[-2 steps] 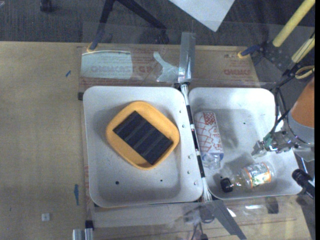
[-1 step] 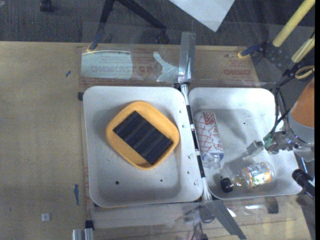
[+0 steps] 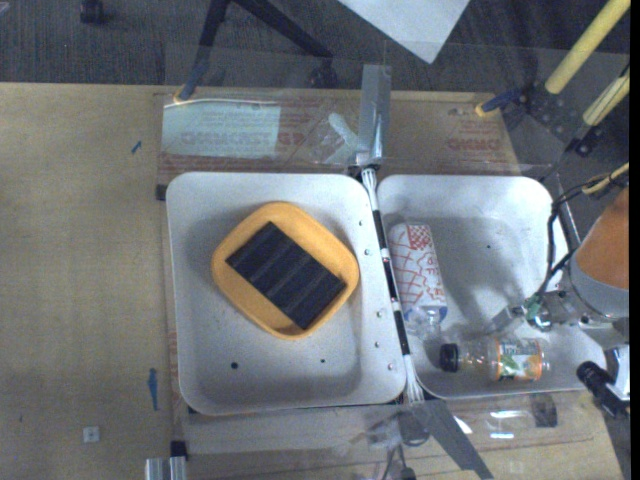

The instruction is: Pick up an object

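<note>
- Here, the hand (image 3: pixel 528 314) hovered at the right bin's (image 3: pixel 470 193) right edge; I could not tell its state.
- The plastic bottle (image 3: pixel 497 359) lay just below, long axis along the near wall.

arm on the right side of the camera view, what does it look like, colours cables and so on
The arm has an orange band above a grey wrist section. Thin dark cables loop along its left side toward the gripper, which looks metallic grey with a small green spot. A black part sits lower down.
</note>
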You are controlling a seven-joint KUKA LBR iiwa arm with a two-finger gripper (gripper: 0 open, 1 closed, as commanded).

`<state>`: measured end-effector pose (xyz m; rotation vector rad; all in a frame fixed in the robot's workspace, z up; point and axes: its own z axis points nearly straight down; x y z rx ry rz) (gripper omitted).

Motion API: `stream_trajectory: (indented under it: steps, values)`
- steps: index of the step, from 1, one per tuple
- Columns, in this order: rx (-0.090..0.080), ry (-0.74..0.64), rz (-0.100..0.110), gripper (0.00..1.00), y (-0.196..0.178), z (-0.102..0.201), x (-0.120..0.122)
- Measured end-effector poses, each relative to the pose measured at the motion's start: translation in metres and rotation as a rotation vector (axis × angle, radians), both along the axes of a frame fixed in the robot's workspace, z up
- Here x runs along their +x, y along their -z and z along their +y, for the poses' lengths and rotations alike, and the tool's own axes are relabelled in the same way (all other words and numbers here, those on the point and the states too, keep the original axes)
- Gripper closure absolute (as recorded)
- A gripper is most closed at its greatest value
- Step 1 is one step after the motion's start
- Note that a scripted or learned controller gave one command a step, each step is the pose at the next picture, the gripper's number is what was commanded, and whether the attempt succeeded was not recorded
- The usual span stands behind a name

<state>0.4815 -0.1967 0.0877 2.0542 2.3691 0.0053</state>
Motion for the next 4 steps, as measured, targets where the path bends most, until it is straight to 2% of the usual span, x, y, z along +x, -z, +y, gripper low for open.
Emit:
stream_trajectory:
  steps: [1, 2, 3, 4]
  values:
    - [-0.001, 0.002, -0.004, 1.00, -0.011, -0.001, 0.001]
    - [-0.001, 0.002, -0.004, 0.00, -0.011, -0.001, 0.001]
    - [-0.006, -0.032, -0.001, 0.00, -0.002, 0.073, 0.056]
    - [-0.011, -0.245, -0.002, 0.00, -0.001, 0.074, 0.133]
